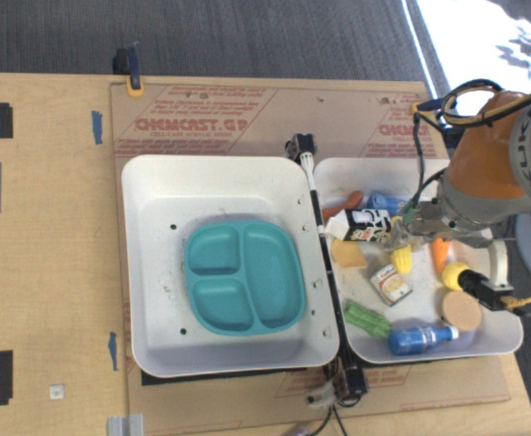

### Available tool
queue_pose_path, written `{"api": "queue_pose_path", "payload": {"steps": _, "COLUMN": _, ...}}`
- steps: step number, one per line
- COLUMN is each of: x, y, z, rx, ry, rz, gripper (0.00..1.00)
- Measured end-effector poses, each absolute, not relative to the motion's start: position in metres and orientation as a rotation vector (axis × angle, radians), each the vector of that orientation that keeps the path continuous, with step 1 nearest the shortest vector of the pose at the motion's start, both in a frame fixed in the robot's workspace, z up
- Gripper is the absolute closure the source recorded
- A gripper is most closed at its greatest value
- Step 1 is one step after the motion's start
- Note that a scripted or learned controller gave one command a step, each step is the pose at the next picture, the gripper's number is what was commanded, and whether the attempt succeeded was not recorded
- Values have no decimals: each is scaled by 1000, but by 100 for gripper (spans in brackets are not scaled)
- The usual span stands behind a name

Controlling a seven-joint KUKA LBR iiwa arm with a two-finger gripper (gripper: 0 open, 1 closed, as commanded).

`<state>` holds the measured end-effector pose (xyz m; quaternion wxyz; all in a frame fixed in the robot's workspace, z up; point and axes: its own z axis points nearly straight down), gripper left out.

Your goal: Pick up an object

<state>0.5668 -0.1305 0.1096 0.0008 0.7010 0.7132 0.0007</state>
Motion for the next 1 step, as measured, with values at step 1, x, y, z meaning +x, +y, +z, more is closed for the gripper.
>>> {"api": "queue_pose_path", "payload": {"steps": 1, "x": 534, "y": -53, "z": 223, "rx": 2106, "ry": 2330, "rz": 2, "gripper": 100}}
